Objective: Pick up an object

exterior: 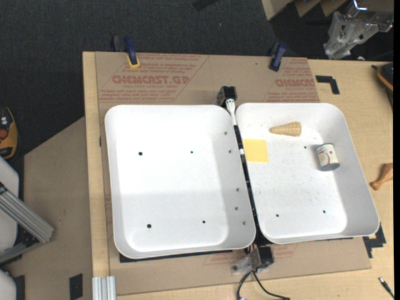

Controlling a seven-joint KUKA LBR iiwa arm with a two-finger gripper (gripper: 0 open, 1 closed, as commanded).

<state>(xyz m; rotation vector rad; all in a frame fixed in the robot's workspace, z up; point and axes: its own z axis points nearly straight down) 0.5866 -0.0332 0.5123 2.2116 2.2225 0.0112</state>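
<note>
Three objects lie in the right bin [350,220]. A tan cone [285,129] lies on its side near the far wall. A flat yellow square [255,150] rests by the bin's left wall. A small grey and white cylinder [325,156] lies toward the right side. My gripper [342,37] hangs beyond the bench's far right corner, well away from the bins and from every object.
The left bin [125,230] adjoins the right one along a black divider [240,161]. Two blue clamps [131,52] [277,55] hold the cardboard base at the far edge. A wooden piece [381,179] sits off the right bin's side.
</note>
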